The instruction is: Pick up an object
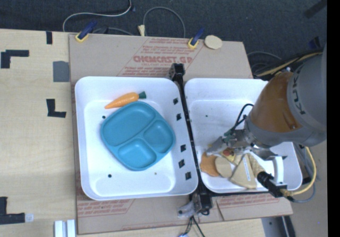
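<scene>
In the right bin [212, 92], near its front edge, lie a round orange-brown piece [208, 165] and pale tan bread-like pieces [243, 173]. My gripper [227, 148] is low over them, right above the orange-brown piece and touching or nearly touching the pile. The arm's orange band [276, 111] sits above it at the right. In the left bin [87, 124] rest a blue divided plate [138, 135] and an orange carrot [123, 100] behind it.
A black divider [182, 119] runs between the two bins. Both bins stand on a cardboard sheet [159, 58] with a small round tan disc [213, 42] at its back edge. Cables lie on the dark floor behind.
</scene>
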Controlling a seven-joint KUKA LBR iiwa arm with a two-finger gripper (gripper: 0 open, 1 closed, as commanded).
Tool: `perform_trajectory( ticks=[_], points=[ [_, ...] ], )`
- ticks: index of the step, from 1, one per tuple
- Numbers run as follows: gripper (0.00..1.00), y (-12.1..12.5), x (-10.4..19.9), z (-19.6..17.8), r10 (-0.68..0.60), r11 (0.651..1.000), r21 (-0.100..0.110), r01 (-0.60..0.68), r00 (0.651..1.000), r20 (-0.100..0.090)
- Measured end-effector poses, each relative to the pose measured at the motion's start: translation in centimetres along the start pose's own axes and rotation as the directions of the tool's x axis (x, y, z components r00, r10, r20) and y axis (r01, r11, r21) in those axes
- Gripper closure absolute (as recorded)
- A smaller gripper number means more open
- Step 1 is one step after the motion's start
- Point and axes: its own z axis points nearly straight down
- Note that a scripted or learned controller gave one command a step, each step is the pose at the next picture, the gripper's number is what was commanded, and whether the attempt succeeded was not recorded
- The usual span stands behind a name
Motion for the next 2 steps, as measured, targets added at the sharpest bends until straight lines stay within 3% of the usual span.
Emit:
perform_trajectory(
  ticks=[1,2],
  points=[
    [0.00,-0.2,-11.1,-8.8,0.011,1.000,0.003,-0.011,1.000,0.012],
    [0.00,8.0,-6.2,-5.7,-0.004,1.000,0.009,0.004,1.000,0.002]
  ],
)
